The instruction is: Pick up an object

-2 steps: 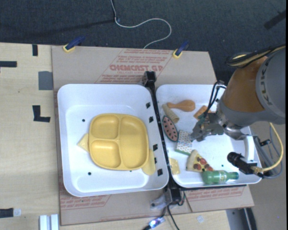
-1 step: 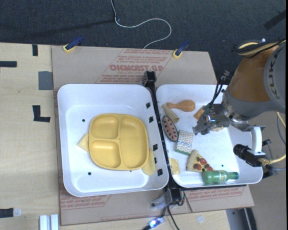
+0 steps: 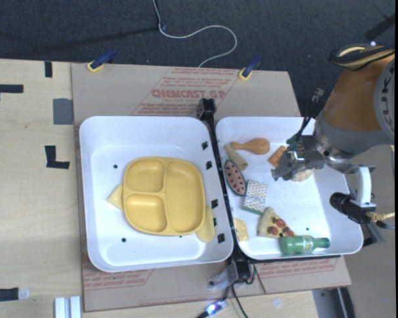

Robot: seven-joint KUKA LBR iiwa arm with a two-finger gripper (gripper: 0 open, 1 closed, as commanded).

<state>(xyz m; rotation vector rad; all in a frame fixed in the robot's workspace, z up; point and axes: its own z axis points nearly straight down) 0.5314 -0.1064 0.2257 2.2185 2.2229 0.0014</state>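
Observation:
My gripper [image 3: 290, 169] hangs low over the upper middle of the right bin [image 3: 331, 240], beside a small orange piece [image 3: 276, 155] and over a pale object [image 3: 304, 173] partly hidden under it. Left of the gripper lie a tan chicken drumstick [image 3: 251, 146], a watermelon slice [image 3: 235, 177] and a checkered cube [image 3: 255, 195]. Toward the front of that bin are a pizza slice [image 3: 272, 224] and a green bottle [image 3: 302, 244] lying on its side.
The left bin [image 3: 99, 138] holds a yellow divided plate [image 3: 164, 195] with yellow pieces sticking out from under it. The arm [image 3: 358, 111] covers the right bin's far right corner. A white cable [image 3: 199, 35] runs across the dark floor behind the bench.

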